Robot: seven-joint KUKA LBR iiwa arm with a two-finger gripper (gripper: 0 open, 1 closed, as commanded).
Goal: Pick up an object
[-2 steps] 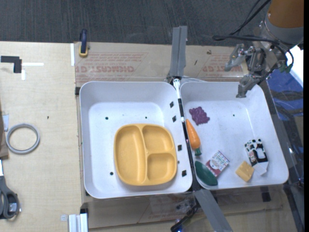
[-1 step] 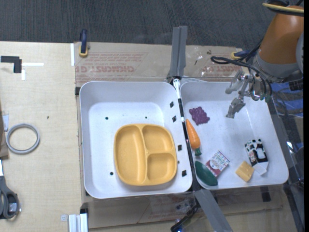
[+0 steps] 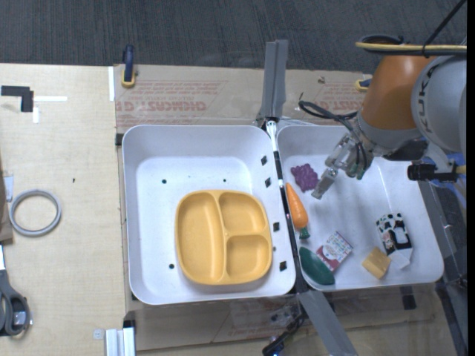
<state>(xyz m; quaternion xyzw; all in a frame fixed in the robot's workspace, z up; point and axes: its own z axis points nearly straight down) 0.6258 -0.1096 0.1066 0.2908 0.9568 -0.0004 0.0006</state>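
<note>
In the right bin (image 3: pixel 415 199) lie a purple bunch of grapes (image 3: pixel 303 175), an orange carrot (image 3: pixel 297 208), a green item (image 3: pixel 318 270), a small red-and-white packet (image 3: pixel 335 248), a yellow block (image 3: pixel 376 262) and a black-and-white carton (image 3: pixel 393 236). My gripper (image 3: pixel 338 176) hangs over the bin's upper middle, just right of the grapes, tilted toward the lower left. It is open and nothing sits between its fingers. The carrot rests against the bin's left wall, below the grapes.
The left bin (image 3: pixel 148 199) holds a yellow divided plate (image 3: pixel 223 236). A grey divider (image 3: pixel 274 80) rises between the bins at the back. On the bench to the left lie a grey ring (image 3: pixel 33 212) and scissors (image 3: pixel 11 310).
</note>
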